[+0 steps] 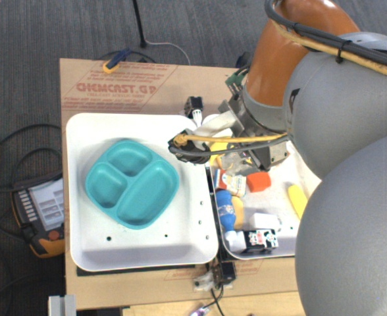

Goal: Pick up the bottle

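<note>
1. Nearest, the surface [141,286] showed as a narrow brown strip in front of two white bins. The left bin [88,255] and the right bin [272,253] stood side by side, their inner walls touching.
2. A black-and-white box [262,239] lay in the right bin's near end, close against the near wall. A white packet [264,220] lay just behind it. The print on the box was too small to read.
3. The bottle [226,210] lay on its side along the right bin's left wall, hard by it, its length running near to far. It looked blue, with a pale band and a yellow mark across its middle. No lettering on it could be read.
4. The box crowded the bottle's near end and a red-and-white packet [234,184] its far end. The only open room beside it was a slim gap on its right.
5. An orange block [258,180] sat just right of that packet. A yellow piece [297,200] lay at the edge of the arm [338,176], which covered the bin's right side.
6. The left bin held a teal three-part plate [133,183] near its middle. Bare white floor ran all round it, widest on the near side.
7. The gripper [238,155] hung over the right bin's far end, just beyond the bottle and apart from it. Whether it was wide or narrow could not be told.
8. Farthest, the surface carried red print reading roughly "CHEMCAST GP". A blue-and-yellow clip [116,59] sat at its far edge.
</note>
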Available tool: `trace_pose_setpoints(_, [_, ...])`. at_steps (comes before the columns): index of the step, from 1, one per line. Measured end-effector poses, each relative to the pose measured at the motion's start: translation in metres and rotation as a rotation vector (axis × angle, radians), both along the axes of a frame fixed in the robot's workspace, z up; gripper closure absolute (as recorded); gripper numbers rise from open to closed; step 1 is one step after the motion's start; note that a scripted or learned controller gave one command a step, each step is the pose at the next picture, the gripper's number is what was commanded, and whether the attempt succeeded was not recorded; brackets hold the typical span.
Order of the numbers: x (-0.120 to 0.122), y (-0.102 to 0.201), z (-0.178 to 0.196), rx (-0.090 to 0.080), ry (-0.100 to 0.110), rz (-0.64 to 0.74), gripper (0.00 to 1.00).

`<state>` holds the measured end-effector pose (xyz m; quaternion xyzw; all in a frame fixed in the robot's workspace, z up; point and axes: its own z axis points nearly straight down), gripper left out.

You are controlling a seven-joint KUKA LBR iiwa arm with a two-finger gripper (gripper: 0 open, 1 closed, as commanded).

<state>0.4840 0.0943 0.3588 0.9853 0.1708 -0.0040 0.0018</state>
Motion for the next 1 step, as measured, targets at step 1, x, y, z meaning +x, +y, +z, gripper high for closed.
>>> trace_pose_setpoints(1, [0.0003,-0.0006,0.0006,0.000,-0.001,-0.001,0.00])
